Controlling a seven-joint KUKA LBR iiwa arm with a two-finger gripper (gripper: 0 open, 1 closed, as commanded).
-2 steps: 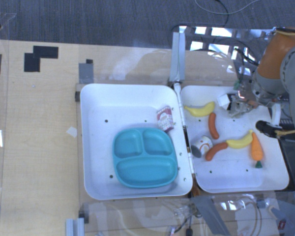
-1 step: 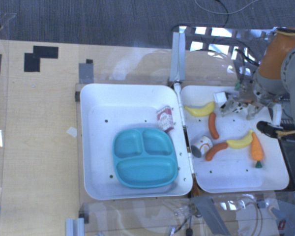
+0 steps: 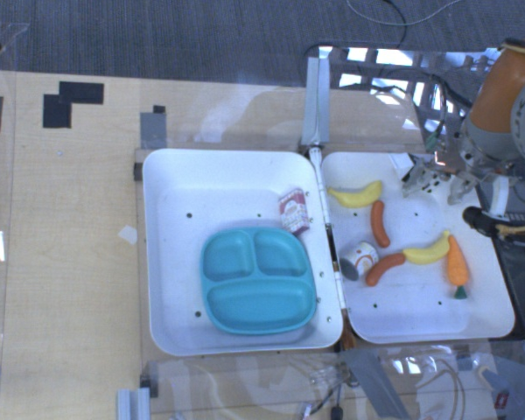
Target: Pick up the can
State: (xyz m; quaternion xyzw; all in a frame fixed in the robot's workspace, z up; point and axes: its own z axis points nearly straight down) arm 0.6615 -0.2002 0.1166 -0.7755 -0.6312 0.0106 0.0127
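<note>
The can [image 3: 360, 258] is small and white with tan markings. It lies on its side near the left wall of the right bin [image 3: 420, 322], its dark end facing left, and it touches a red sausage [image 3: 385, 269]. My gripper [image 3: 436, 185] hovers over the far right part of that bin, well up and right of the can. Its fingers are spread open with nothing between them.
The right bin also holds a banana [image 3: 356, 195], a second sausage [image 3: 381, 223], another banana [image 3: 428, 251] and a carrot [image 3: 456, 267]. In the left bin [image 3: 171, 234] sit a blue divided plate [image 3: 257, 279] and a red-and-white packet [image 3: 293, 211] by the divider.
</note>
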